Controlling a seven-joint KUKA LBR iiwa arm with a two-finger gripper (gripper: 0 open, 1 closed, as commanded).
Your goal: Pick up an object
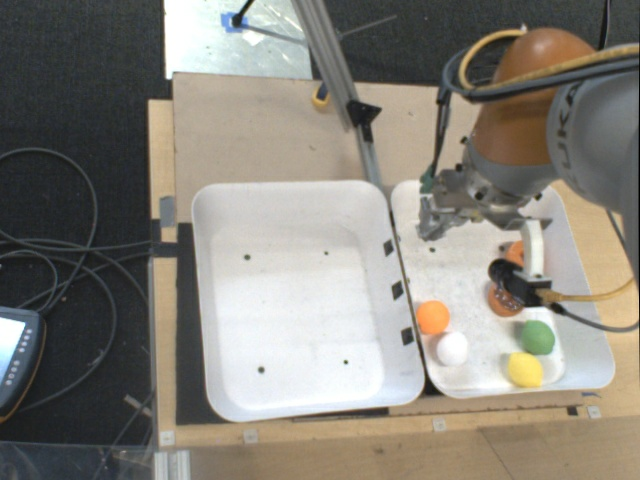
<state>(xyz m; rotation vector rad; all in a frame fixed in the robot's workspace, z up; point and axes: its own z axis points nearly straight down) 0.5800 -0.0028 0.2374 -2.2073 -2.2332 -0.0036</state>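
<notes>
Plainly, the tool (433, 225) hangs over the right bin's (590, 353) far-left corner; its state is unclear. The orange ball (433, 317) lies nearest, toward the near edge.

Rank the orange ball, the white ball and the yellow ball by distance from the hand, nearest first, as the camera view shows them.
Measured from the hand in the right bin:
1. Orange ball, below the hand by the bin's left wall.
2. White ball, just past the orange one, toward the front.
3. Yellow ball, at the bin's front right.
</notes>
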